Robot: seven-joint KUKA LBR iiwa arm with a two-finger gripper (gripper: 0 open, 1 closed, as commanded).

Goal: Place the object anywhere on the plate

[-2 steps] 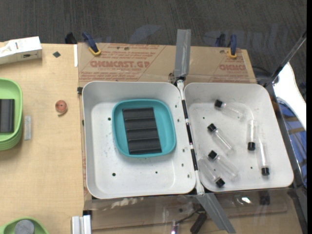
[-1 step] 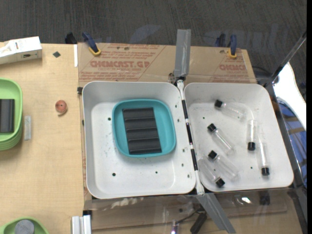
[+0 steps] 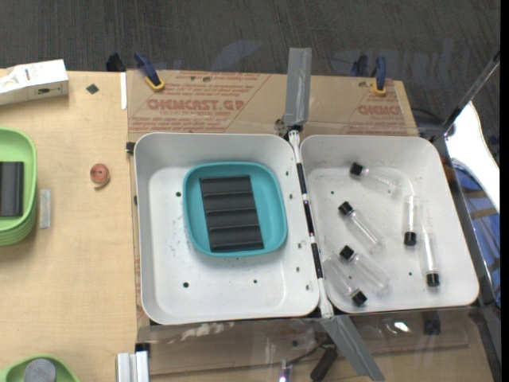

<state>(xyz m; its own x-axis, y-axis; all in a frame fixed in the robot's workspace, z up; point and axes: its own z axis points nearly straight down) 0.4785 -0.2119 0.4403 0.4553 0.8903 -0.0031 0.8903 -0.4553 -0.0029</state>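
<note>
A pale wooden bench (image 3: 71,293) is seen from above at a slant. At its far left edge sits a stack of light green plastic trays (image 3: 16,146) holding a dark rectangular item (image 3: 9,189). Behind them, in the top left corner, lies a white cardboard box (image 3: 32,80). A small round reddish-brown disc (image 3: 99,174) rests on the bare wood to the right of the trays, and a grey-green round lid (image 3: 40,370) shows at the bottom left edge.

Further right, a sheet of brown cardboard with red printing (image 3: 199,100) lies under the back of two shallow white bins and is held down by blue and orange clamps (image 3: 148,71).

The left white bin (image 3: 159,285) holds a teal, rounded-square plastic plate (image 3: 274,213) near its middle. A black ribbed rectangular block (image 3: 231,212) lies on the plate, covering most of its centre.

A grey metal bar (image 3: 299,86) stands behind the seam where the two bins meet.

The right white bin (image 3: 453,293) holds six clear plastic vials with black caps (image 3: 362,229), scattered on their sides. Four lie along the bin's left and middle, pointing at different slants. Two lie near its right wall, almost parallel to each other. All of the vials are in the right bin, well apart from the teal plate.
</note>
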